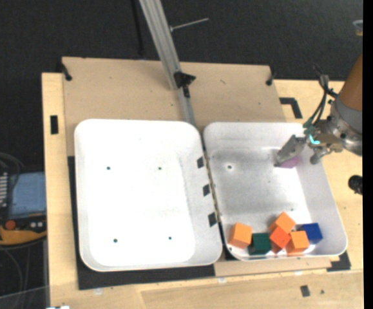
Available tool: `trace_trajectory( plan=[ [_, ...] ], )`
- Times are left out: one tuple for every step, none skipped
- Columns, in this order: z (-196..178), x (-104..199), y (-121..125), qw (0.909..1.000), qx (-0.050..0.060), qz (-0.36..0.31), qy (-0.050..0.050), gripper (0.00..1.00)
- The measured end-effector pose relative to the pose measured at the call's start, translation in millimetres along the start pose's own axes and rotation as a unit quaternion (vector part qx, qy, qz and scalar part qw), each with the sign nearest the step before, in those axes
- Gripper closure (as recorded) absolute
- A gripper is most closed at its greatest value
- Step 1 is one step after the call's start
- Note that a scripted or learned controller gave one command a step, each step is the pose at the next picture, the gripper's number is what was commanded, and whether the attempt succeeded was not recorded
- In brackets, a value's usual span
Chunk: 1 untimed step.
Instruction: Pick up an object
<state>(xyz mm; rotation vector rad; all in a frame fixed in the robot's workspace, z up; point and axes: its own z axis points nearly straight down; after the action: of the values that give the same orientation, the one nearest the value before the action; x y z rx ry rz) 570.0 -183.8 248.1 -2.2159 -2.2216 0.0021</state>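
Gripper [300, 149] low over the right bin [254, 192], upper right part; finger spread impossible to judge. Small purple piece [291, 162] just beneath the fingers, grip on it unclear. Along the bin's near edge, six blocks clustered: four orange [241, 234], one dark green [260, 243], one blue [312, 232]. Left bin [138, 192] alongside.

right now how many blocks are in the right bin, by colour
orange blocks: 4
green block: 1
blue block: 1
purple piece by the gripper: 1
total: 7, all in the right bin
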Motion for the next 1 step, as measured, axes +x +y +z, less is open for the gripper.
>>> trace_trajectory(
  plan=[
    [-2.5, 0.3, 1.0, 1.0, -0.002, 0.0, 0.0, 0.0]
  ],
)
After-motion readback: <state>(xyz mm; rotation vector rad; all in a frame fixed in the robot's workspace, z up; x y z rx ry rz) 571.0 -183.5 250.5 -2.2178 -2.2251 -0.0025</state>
